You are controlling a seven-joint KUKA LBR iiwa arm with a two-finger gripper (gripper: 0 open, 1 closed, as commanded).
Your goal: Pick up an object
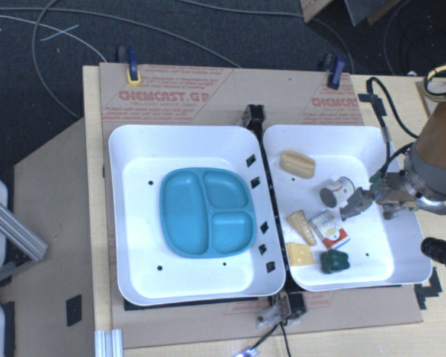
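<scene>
Gripper (pixel 354 205) sits low in the right-hand white bin (pixel 372 136), centre-right of frame, on the grey arm (pixel 431 162) coming in from the right edge. I cannot tell from here what state the tool is in; nothing visibly sits in it, so I won't log a hold.

Nearest candidates lie just left of the tip: a small grey-and-white rounded piece (pixel 334 192) above-left, and a red-and-white flat packet (pixel 333 233) just below-left. The tip points between the two; which one the program wants I can't say.

Further left, a pale yellow wedge (pixel 302 226) lies tilted, with a yellow block (pixel 299 254) below it by the bin's left wall. A dark green lumpy object (pixel 334 261) sits near the lower rim. A tan bread-roll shape (pixel 297 163) lies apart in the upper left of this bin.

My read: items cluster mid-bin, so a low sideways approach risks nudging neighbours.

Left-hand white bin (pixel 126 199) holds a blue three-compartment plastic tray (pixel 208 211), centred. Likely the drop spot, though the task names only a pick.
</scene>
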